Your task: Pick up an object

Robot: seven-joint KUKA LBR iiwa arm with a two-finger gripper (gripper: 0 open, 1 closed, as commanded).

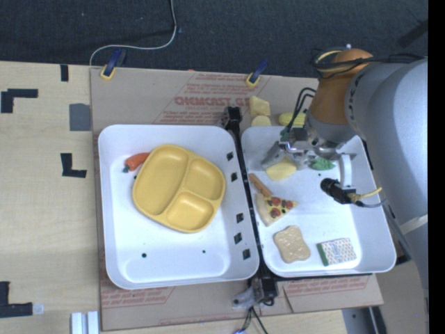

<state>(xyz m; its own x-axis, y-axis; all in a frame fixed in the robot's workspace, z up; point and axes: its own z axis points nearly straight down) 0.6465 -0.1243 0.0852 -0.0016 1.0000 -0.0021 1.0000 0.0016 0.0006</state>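
From above the bench we looked down on two white bins set side by side on a sheet of brown cardboard [201,99], whose red print we could not read from this height. The grey arm [389,110] with its orange band [332,96] reached in from three o'clock and hung over the upper part of the right bin [375,252], with the gripper [300,150] low above a pale yellow piece [281,170]; we could not tell how the gripper was set, nor whether it touched that piece. A green item [321,163] lay just beside the gripper at its four o'clock. Toward six o'clock in the same bin lay a pizza slice [273,206], below it a slice of toast [291,244], and at the toast's three o'clock a small green-edged packet [338,251], its face too fine to read. Two pale yellow blocks [259,107] and a brighter yellow piece [288,119] sat on the cardboard just outside the right bin's twelve o'clock rim. The left bin [118,256] held a yellow divided plate [179,187], tilted, with an orange carrot [137,161] touching its ten o'clock edge. A yellow clamp [111,64] and a blue clamp [256,70] pinned the cardboard's far edge, and a white cable [164,19] trailed across the dark floor.
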